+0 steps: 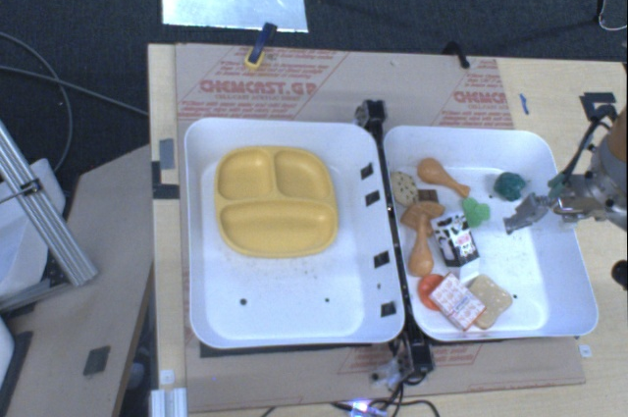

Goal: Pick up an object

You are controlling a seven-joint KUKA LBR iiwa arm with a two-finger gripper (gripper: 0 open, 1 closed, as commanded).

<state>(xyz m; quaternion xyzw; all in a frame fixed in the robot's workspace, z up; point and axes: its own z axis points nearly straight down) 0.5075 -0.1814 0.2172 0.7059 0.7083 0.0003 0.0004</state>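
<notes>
Gripper (520, 217) over right bin (564, 287), nr its right rim; fingers' state can't tell; bare floor below.

Yellow divided plate (276, 201) in left bin (201, 307), end effector (525, 214) over right bin (564, 302)

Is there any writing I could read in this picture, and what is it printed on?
"CHEMCAST GP": red print on the brown protective sheet under the bins, above the left bin.
"CHEMCAST": the same print repeated at a slant above the right bin, partly cut off.
The black-and-white packet and the red-and-white packet carry markings too small to read.
</notes>
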